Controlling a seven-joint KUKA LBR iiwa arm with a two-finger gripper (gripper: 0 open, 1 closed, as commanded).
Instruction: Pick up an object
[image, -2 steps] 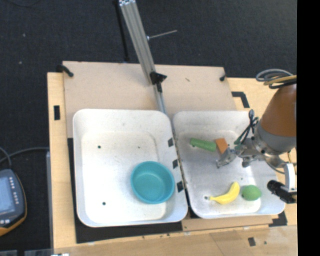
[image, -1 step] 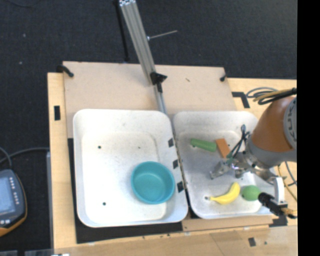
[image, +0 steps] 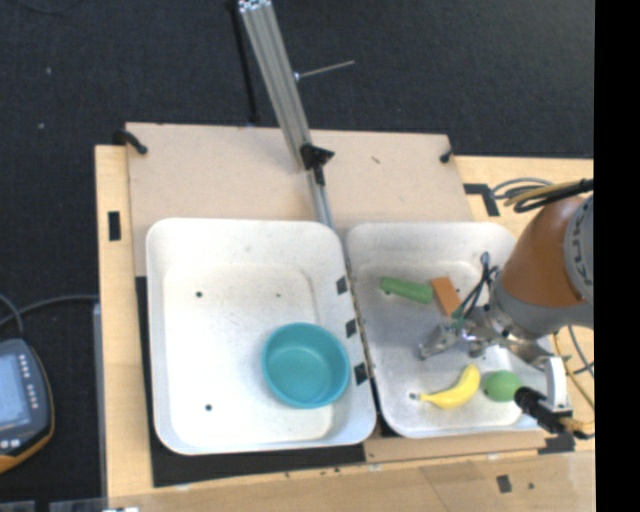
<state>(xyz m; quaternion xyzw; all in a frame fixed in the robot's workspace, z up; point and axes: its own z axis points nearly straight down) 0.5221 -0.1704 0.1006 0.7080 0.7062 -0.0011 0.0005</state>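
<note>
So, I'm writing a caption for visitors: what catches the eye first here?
Probably the blue bowl, alone in the left bin near its right wall. Next, the arm's orange band at the right, above the gripper, which is low in the right bin. Near it lie a yellow banana, a green ball and a green stick.

bowl (image: 305, 364) in left bin (image: 180, 270), banana (image: 452, 390) in right bin (image: 400, 240)
</note>
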